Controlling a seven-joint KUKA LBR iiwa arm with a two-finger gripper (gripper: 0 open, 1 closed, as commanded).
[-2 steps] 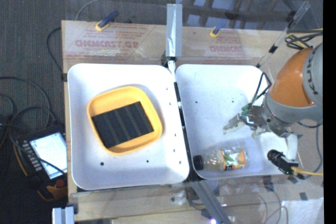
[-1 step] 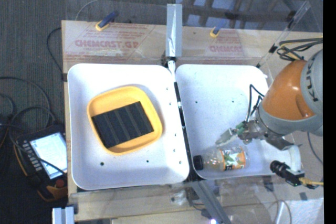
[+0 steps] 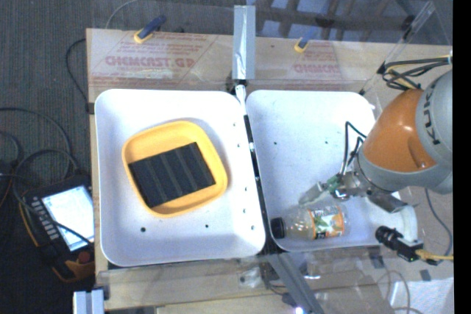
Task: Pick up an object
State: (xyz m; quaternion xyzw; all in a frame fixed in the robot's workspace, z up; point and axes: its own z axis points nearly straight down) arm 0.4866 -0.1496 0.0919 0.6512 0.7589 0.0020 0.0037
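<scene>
A small clear plastic bottle (image 3: 313, 224) with an orange label and a black cap lies on its side near the front edge of the right bin (image 3: 294, 129), cap pointing left. My gripper (image 3: 321, 193) hangs low over that bin, just above and behind the bottle, reaching in from the right under the grey arm with its orange band (image 3: 394, 140). Nothing can be seen held in it. In the left bin (image 3: 110, 232) sits a yellow dish (image 3: 140, 147) with a black ribbed pad (image 3: 173, 173) lying in it.
A metal divider strip runs between the two bins. Blue and yellow clamps sit on the wooden board behind them. Cables and a small screen device lie on the floor at the left. Chair legs stand at the top right.
</scene>
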